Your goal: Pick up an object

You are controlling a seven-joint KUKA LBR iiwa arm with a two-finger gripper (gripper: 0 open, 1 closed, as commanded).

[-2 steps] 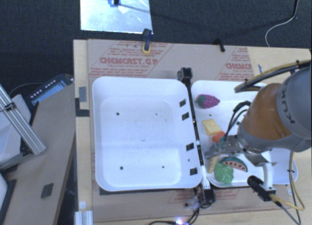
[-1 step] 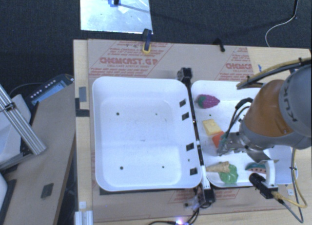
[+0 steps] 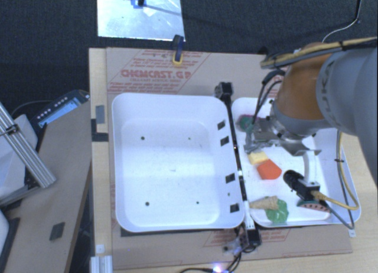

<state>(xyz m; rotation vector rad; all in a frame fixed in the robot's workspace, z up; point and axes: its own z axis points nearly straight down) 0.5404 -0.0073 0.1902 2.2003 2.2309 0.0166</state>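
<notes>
Both white bins (image 3: 171, 103) look like smooth, faintly glossy plastic; beneath them lies matt brown cardboard (image 3: 156, 71) printed in red; the arm's grey casing (image 3: 351, 88) looks smooth, its orange band (image 3: 298, 91) satiny; a shiny metal sheet (image 3: 139, 6) glares behind.

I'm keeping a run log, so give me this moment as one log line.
arm: over right bin | pincer: low near yellow block, grip unclear | orange block: in bin | green piece: in bin
</notes>
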